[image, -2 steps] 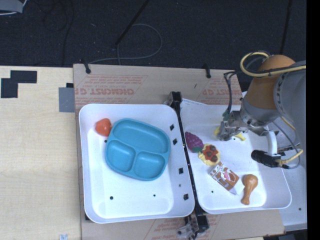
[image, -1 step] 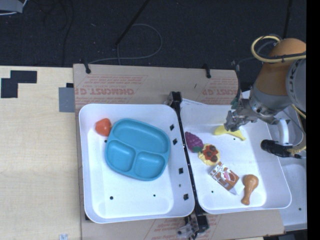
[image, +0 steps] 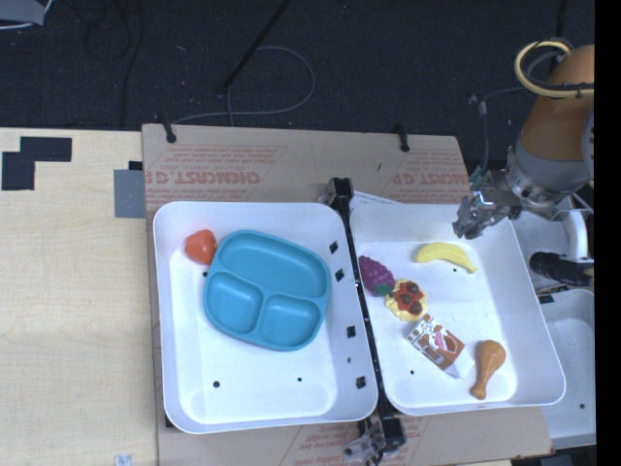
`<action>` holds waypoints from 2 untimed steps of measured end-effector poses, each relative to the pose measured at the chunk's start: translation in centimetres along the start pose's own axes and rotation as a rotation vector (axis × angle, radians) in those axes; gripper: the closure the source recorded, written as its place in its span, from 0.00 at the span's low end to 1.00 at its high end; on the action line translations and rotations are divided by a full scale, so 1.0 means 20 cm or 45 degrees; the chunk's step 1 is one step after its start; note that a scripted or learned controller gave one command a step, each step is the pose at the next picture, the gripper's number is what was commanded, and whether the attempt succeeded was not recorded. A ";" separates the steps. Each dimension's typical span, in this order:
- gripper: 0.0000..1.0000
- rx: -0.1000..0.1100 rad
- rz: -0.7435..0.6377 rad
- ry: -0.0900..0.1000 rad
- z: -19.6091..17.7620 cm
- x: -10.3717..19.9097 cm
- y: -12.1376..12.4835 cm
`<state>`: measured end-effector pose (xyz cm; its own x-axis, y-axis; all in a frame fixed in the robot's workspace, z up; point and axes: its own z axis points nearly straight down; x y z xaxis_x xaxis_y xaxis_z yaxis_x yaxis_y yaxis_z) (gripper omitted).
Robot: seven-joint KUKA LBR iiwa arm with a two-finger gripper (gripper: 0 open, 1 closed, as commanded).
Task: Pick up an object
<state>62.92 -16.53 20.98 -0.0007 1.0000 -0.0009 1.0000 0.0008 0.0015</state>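
In the right bin (image: 529, 289) lie a yellow banana (image: 445, 255), a purple grape bunch (image: 375, 274), a small yellow-and-red pizza piece (image: 406, 299), a red-and-white packet (image: 436, 344) and a brown drumstick (image: 486, 365). The left bin (image: 184, 377) carries a blue divided plate (image: 266, 288) and an orange-red fruit (image: 201, 247) at its upper left. My gripper (image: 473, 217) hangs at the right bin's upper right corner, above and to the right of the banana, and nothing shows between its fingers.
Both bins rest on a cardboard sheet (image: 291, 168) on the bench. A black divider clamp (image: 354, 299) runs between the bins. The grey arm with its orange band (image: 558, 115) comes in from the upper right. Cables lie on the dark floor behind.
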 end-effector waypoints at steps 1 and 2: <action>1.00 0.000 0.000 0.001 -0.25 0.00 0.00; 1.00 0.007 -0.002 0.003 -0.25 0.29 -0.04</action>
<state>62.01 -10.82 26.02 -0.0026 1.0000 0.0013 1.0000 0.0026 -0.0038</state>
